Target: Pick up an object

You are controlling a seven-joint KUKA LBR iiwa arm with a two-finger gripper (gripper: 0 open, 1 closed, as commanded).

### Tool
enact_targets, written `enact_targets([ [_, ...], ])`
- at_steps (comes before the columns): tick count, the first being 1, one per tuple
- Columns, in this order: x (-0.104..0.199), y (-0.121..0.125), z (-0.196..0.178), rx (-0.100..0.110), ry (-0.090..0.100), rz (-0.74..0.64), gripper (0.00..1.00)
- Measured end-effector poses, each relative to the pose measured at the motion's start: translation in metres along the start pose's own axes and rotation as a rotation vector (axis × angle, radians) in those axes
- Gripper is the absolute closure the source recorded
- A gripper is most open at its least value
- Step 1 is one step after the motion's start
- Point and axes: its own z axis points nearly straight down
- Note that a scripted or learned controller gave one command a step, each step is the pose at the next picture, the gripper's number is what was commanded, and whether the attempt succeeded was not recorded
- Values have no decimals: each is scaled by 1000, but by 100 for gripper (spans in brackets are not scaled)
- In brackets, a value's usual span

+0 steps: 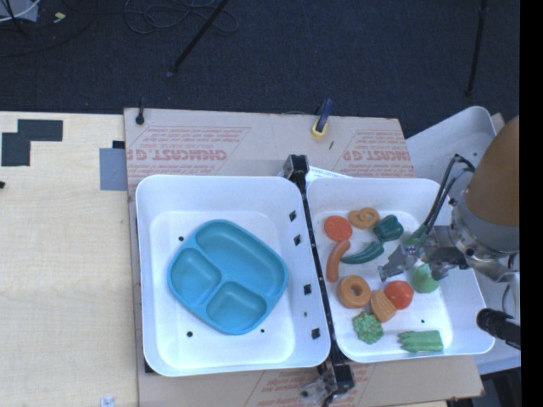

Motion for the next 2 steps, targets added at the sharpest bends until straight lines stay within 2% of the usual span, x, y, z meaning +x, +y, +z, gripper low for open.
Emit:
enact_targets([
  [1, 0, 1, -4, -8, -1, -2, 0],
  [2, 2, 3, 62, -1, 1, -2, 0],
])
